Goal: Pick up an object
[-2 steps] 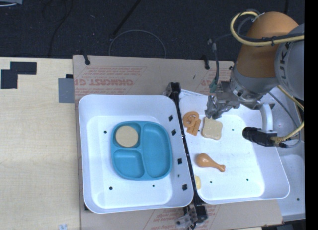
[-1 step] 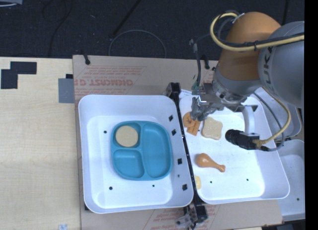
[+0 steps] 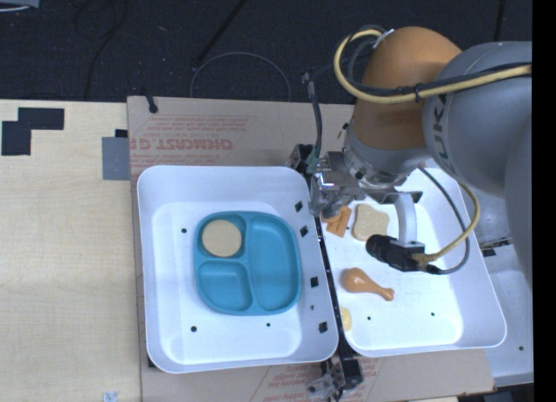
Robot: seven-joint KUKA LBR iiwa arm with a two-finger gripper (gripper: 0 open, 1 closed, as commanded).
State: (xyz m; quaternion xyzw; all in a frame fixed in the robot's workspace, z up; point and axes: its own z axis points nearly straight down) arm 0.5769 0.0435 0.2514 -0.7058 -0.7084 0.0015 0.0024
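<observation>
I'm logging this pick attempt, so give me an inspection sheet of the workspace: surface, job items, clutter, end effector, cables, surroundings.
Surface: two white bins side by side, left bin and right bin, on a cardboard sheet.
Job's things: drumstick, toast slice, orange piece and a small yellow piece, all in the right bin.
Clutter: blue divided tray in the left bin, a tan round item in one compartment.
Grippers: end effector low over the orange piece; nothing seen held.
Cables: yellow hose looping over the arm; black leads on the dark floor.
Surroundings: light wooden bench.

The pale wooden bench (image 3: 61, 244) bears what looks like a cardboard sheet (image 3: 217, 135) under two white bins (image 3: 165, 209).
</observation>
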